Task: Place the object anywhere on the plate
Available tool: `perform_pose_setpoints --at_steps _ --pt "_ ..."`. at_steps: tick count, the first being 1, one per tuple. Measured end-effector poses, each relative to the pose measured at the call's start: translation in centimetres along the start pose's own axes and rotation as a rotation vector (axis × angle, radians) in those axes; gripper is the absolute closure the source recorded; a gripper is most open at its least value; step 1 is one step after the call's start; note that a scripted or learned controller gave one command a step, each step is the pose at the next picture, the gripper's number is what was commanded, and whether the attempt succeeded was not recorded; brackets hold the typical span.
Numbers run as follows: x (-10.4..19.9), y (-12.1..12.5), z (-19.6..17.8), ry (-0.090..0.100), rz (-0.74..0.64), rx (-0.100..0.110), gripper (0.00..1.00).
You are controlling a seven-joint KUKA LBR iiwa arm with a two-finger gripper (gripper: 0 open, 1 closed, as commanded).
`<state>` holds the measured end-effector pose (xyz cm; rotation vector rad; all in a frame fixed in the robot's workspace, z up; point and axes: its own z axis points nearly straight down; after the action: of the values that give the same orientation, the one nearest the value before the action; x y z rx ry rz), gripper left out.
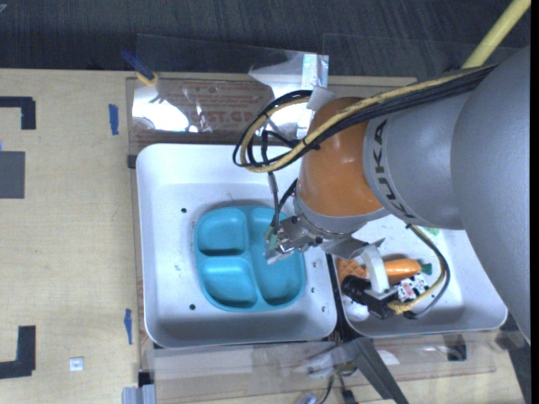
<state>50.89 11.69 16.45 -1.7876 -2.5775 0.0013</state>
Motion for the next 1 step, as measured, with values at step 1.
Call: perform_pose_setpoints --at_steps 1 --pt "0.28 -2.15 -9.96 -0.004 -0.07 -0.007 1.0"
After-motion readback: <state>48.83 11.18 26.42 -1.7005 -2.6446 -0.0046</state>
